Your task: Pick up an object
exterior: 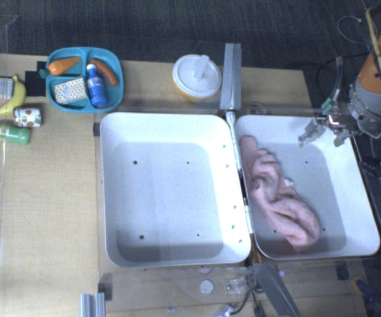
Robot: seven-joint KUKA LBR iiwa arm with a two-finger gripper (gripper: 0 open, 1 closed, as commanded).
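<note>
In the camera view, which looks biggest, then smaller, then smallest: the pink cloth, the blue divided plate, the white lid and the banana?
Largest to smallest, as they look:
1. pink cloth
2. blue divided plate
3. white lid
4. banana
The cloth and plate are fairly close; the cloth looks longer.

Lighting's looking pretty even and bright, white bins point(166, 127) are glaring a bit, and the whole frame's coming out soft and grainy.

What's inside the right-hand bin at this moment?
A crumpled pink cloth lies in the right bin, along its left side, from near the top wall to the lower middle. Whatever may sit beneath its folds is covered. The gripper hangs above the bin's upper right corner.
</note>
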